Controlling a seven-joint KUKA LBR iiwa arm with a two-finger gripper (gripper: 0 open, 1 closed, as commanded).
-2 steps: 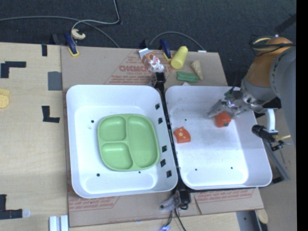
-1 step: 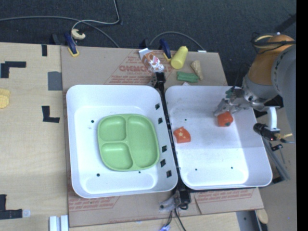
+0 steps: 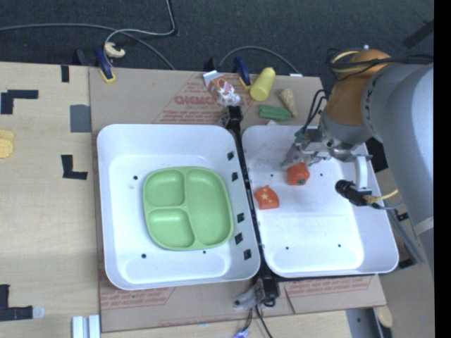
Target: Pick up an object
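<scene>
Camera view: my claw [image 3: 304, 159] is low in the right bin [image 3: 331, 255], directly over a red tomato-like toy [image 3: 297, 175]. Whether it grips, I cannot tell, so no pickup is confirmed. An orange piece [image 3: 266, 198] lies at seven o'clock from it.

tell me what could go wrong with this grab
The gripper sits just above the red round object in the right bin; being round, it may roll away on contact. The orange piece lies close by and could get nudged. A black cable hanging beside the wrist might snag.
</scene>
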